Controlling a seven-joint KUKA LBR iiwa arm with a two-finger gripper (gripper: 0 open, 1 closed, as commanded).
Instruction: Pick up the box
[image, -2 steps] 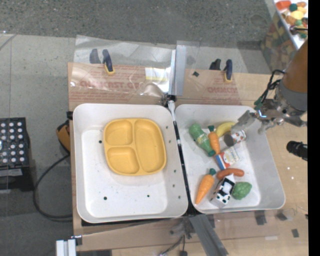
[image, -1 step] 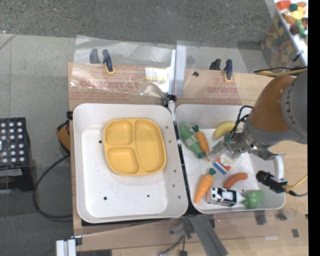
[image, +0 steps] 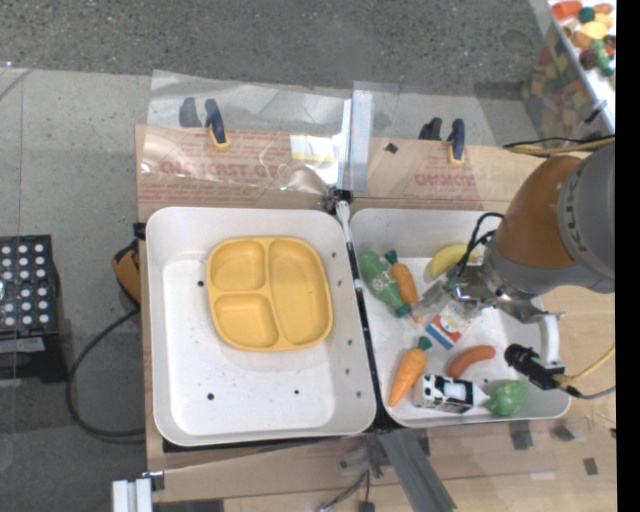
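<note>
A small white box (image: 446, 329) with red and blue print lies in the middle of the right bin (image: 480, 218). My gripper (image: 455, 294) hangs just above and behind it, its tip close over the box's upper edge. The grey arm with its orange band (image: 540, 225) reaches in from the right and hides the bin's right part. Whether the gripper touches the box cannot be told.
Around the box lie a green bottle (image: 377, 270), a small carrot (image: 404, 284), a banana (image: 447, 259), a red sausage (image: 472, 358), a larger carrot (image: 407, 373), a black-and-white carton (image: 445, 393) and a green toy (image: 507, 397). A yellow divided plate (image: 270, 292) sits in the left bin (image: 180, 380).
</note>
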